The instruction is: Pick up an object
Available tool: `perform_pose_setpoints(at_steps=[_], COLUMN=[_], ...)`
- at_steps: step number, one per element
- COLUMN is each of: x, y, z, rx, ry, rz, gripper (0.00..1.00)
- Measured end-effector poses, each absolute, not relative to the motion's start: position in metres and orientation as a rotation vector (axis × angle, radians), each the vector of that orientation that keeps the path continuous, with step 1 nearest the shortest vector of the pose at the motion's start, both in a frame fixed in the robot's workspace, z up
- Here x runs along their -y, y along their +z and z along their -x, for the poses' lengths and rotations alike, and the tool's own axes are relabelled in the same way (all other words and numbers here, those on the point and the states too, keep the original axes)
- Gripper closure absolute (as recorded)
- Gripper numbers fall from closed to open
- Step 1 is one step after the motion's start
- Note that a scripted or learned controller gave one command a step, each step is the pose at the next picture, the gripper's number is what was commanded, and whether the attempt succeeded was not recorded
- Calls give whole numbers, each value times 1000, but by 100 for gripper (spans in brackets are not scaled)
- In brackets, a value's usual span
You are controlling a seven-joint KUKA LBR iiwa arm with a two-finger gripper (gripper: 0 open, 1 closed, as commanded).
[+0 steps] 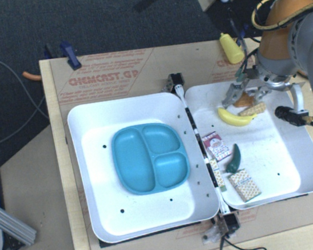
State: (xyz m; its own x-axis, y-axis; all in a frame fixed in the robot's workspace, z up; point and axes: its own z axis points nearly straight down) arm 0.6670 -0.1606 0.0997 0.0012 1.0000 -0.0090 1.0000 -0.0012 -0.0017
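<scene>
Right bin (301, 170), near end: patterned packet (245, 184), then a dark green piece (233, 158) and a pink-and-white packet (216, 145) by the divider; left bin (92, 159) holds a blue divided tray (149, 156). Farther back in the right bin, a banana (234, 117) lies just beside a tan item (251, 110). Claw (244, 90) low over the far end, directly above the banana; its opening and any hold cannot be told.

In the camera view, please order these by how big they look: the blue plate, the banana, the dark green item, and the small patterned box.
Largest to smallest, as they look:
1. blue divided plate, by far
2. banana, partly under the claw
3. patterned box
4. dark green item

Banana and box look close in size, so their order is unsure.
</scene>
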Motion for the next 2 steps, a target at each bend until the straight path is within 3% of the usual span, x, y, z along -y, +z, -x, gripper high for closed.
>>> perform_pose_setpoints(at_steps=[1,2], x=[98,98], y=[84,95], z=[-651,-652], rx=[-2225,-2224], ry=[-1,1], rz=[-2221,-2219], gripper=[0,100])
